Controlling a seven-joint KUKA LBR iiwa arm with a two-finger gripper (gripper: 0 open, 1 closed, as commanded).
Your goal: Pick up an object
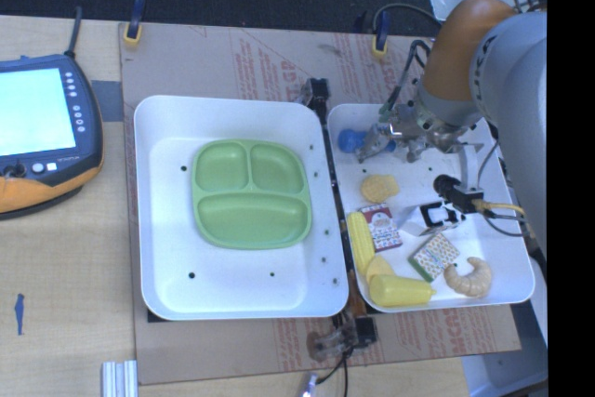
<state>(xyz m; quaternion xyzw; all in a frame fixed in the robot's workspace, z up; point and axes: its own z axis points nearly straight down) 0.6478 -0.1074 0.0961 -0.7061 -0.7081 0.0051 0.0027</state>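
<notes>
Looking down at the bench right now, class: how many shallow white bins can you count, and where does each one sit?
2. The left bin holds a green divided plate. The right bin sits beside it, full of small items, under the arm, which hides part of it.

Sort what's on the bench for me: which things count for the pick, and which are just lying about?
For the pick:
gripper
right bin
blue ball
round cracker
corn cob
yellow block
croissant
small red packet

Lying about:
left bin
green divided plate
teach pendant
</notes>
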